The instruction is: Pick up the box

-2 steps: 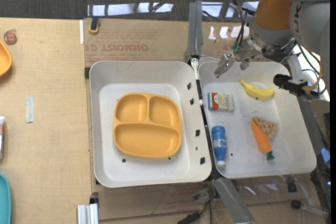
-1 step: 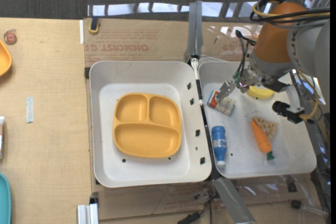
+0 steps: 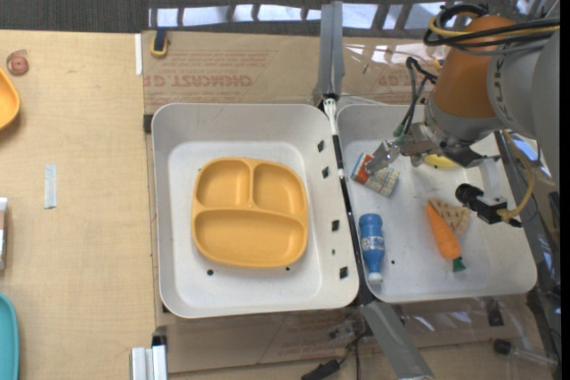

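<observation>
I see the box (image 3: 376, 175) at the far left of the right bin (image 3: 499, 285), my gripper (image 3: 392, 152) touching its top; I cannot tell the pincer's state, so I'd centre over it before squeezing

The grey arm's two-finger gripper (image 3: 388, 157) sits low in the right white bin (image 3: 508, 276), touching the small red, white and blue carton box (image 3: 375, 174) near its left wall. A blue plastic bottle (image 3: 370, 245) and an orange toy carrot (image 3: 444, 233) lie nearby. An orange three-compartment plastic plate (image 3: 250, 212) lies centred in the left white bin (image 3: 178, 138).
</observation>
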### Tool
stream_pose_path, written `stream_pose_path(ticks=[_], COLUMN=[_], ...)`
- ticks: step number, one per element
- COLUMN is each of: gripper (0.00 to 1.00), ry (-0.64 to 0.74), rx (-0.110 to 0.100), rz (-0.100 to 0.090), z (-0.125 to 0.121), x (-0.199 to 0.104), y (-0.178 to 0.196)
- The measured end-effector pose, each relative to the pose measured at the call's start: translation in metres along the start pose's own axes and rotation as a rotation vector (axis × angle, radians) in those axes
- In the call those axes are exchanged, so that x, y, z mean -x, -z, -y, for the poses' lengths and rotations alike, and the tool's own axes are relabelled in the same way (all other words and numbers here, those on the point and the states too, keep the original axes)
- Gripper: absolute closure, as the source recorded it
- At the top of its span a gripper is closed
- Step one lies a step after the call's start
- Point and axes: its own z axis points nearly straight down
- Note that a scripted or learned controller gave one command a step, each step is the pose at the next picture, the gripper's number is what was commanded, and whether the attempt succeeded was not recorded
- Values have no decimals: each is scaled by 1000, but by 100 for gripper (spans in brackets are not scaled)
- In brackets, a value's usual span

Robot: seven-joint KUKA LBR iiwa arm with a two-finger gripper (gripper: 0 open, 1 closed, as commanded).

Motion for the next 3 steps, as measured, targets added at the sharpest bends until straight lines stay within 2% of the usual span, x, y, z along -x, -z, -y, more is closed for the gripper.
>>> stream_pose_path(ticks=[1,2,3], gripper=[0,0,100], ry=[-58,206,205], rx=[-6,-1,0], rz=[1,4,1], z=[-11,-19,-19], x=[1,0,0], y=[-1,0,9])
